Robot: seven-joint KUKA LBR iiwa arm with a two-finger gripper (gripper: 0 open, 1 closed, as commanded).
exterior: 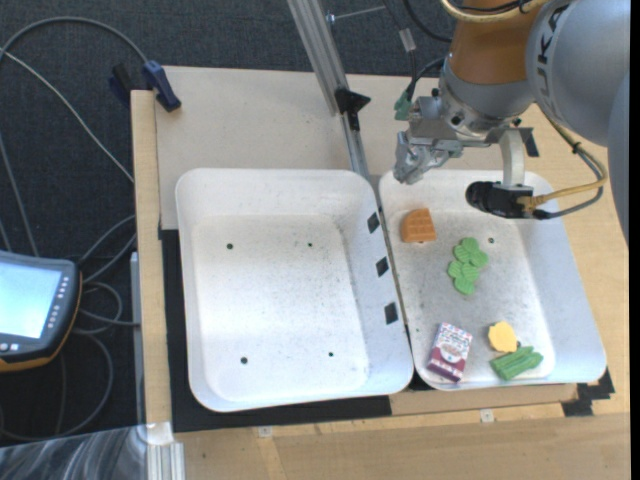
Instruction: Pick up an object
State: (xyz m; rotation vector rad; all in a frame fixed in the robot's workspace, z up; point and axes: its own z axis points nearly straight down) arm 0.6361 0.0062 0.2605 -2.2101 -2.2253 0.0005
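My gripper [408, 171] hangs over the far left corner of the right bin [570, 268], its fingers shut with nothing between them. The closest object is an orange ridged block [418, 225], lying just in front of and below the fingertips and apart from them. A green knobbly piece [466, 265] rests in the middle of the bin. Near the front edge lie a pink and white box [451, 351], a yellow piece [502, 336] and a green flat piece [516, 362].
The left bin [200, 298] sits beside the right one, with black clips [381, 266] along the shared wall. A metal pole [325, 68] slants up behind the bins. A black part with a yellow cable [500, 198] hangs from the wrist over the right bin's far side.
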